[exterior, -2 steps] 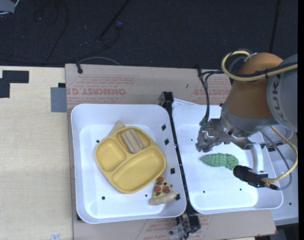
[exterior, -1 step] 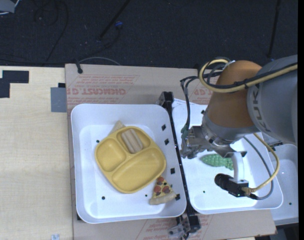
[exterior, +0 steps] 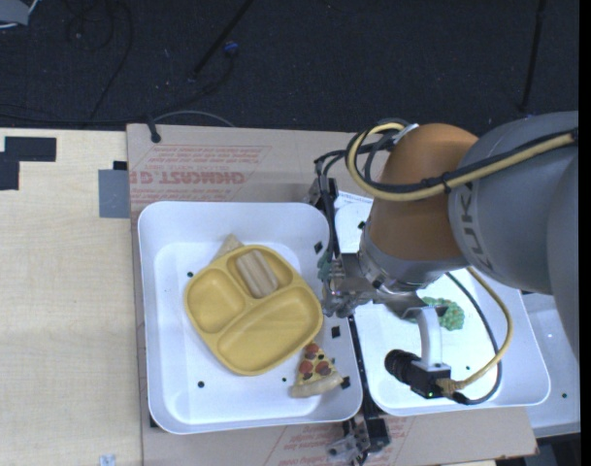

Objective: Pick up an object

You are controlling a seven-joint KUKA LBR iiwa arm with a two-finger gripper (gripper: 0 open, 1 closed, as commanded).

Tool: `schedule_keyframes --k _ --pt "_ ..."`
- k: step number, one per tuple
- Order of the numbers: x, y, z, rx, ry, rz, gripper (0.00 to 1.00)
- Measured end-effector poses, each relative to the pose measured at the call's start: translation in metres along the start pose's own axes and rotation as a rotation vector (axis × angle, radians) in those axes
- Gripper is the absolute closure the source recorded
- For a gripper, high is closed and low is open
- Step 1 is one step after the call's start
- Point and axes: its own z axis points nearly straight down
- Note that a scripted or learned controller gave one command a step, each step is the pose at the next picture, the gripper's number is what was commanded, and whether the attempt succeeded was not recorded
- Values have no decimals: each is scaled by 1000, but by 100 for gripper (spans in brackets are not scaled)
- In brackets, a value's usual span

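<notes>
Camera view, items as they lie:

1. Left bin (exterior: 174, 382). It holds a yellow divided plate (exterior: 266, 333), set a little left of the middle wall. A tan bun-like piece (exterior: 258, 275) lies in the plate's upper compartment.
2. Pizza slice (exterior: 316, 372). It lies flat on the left bin's floor, just beside the plate's lower right edge and near the middle wall. It looks like a light, stiff toy. You would do best to take it across the narrow width, near the crust.
3. Right bin (exterior: 528, 367). A small green lumpy piece (exterior: 451, 315) sits by the arm. It is probably light and easy to pinch.
4. Gripper (exterior: 336, 297). It is low over the wall between the bins, near the plate's right rim. You cannot tell whether it is spread or closed, and nothing is seen in its hold.
5. The plate is likely smooth and wide, so its rim is the only place you could grasp it.
6. Cardboard sheet (exterior: 208, 168) under the bins. It carries red print that runs upside down, and you cannot read it with certainty.
</notes>
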Motion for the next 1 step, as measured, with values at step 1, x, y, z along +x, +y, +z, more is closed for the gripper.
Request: schedule_keyframes --k 1 --pt "50 -19 1 2 -1 0 100"
